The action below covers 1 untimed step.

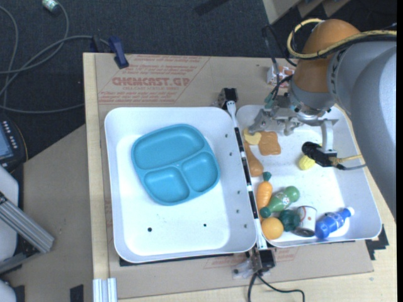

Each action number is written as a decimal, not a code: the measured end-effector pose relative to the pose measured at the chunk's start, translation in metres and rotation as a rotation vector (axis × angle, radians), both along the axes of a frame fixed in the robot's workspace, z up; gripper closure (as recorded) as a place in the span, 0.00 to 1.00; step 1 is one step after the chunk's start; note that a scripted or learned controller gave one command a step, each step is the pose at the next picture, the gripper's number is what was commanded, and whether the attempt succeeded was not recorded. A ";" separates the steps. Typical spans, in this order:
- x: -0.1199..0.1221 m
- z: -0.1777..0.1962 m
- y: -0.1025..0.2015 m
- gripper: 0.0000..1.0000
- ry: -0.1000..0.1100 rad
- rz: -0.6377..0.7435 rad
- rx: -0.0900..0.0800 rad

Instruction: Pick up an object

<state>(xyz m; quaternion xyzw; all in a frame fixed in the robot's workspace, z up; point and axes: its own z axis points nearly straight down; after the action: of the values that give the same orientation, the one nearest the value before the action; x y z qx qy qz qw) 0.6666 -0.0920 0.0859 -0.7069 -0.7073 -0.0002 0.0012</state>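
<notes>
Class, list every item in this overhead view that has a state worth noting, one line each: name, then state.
blue divided plate: right way up, alone in the left bin.
gripper: low in the right bin, over the tan piece.
carrot: lying flat.
blue bottle: lying on its side, cap on.
green bottle: lying on its side.
orange ball: resting by the bin's front edge.

Gripper (272, 119) above toy-filled right bin (362, 197)

The arm (368, 87) is smooth pale grey, bulky and rounded, with a glossy orange band (321, 58) above the jaws. Yellow and black cables loop over that band. The gripper (272, 119) is bare grey metal.
</notes>
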 end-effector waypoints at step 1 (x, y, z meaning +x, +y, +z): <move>0.001 0.003 -0.001 0.00 -0.008 0.000 -0.002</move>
<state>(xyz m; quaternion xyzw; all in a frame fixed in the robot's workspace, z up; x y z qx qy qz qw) 0.6672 -0.0929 0.0888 -0.7069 -0.7073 -0.0022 -0.0022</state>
